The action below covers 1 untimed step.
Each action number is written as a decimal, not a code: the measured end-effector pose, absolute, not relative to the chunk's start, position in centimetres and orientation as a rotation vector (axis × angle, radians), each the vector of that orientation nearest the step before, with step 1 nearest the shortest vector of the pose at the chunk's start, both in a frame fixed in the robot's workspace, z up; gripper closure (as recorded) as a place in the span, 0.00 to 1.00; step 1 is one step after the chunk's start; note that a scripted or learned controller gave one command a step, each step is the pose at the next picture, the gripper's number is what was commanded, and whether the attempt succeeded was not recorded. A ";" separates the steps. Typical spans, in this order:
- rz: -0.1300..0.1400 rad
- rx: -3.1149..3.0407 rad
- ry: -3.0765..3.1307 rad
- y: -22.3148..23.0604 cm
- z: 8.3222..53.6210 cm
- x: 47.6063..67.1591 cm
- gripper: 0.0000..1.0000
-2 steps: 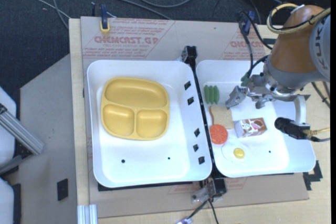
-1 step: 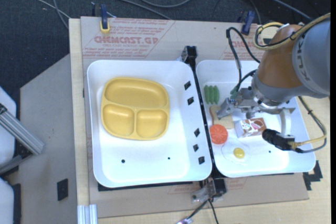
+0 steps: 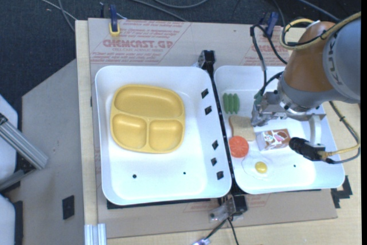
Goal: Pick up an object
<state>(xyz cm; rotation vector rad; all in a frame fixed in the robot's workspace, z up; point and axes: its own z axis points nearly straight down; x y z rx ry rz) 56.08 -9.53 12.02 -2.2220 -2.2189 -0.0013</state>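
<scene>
The arm is reaching in from the right over the right bin, with the claw hanging low near that bin's middle; whether it is wide or narrow I cannot tell. Just beside it a packet is lying, with a tan piece to its left, a green item further back, a tomato and a fried egg nearer the front. A yellow tray is sitting in the left bin.
</scene>
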 end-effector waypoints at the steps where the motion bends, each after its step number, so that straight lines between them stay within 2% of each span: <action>1: -0.004 -2.224 -2.224 -10.0 18.2 55.9 1.00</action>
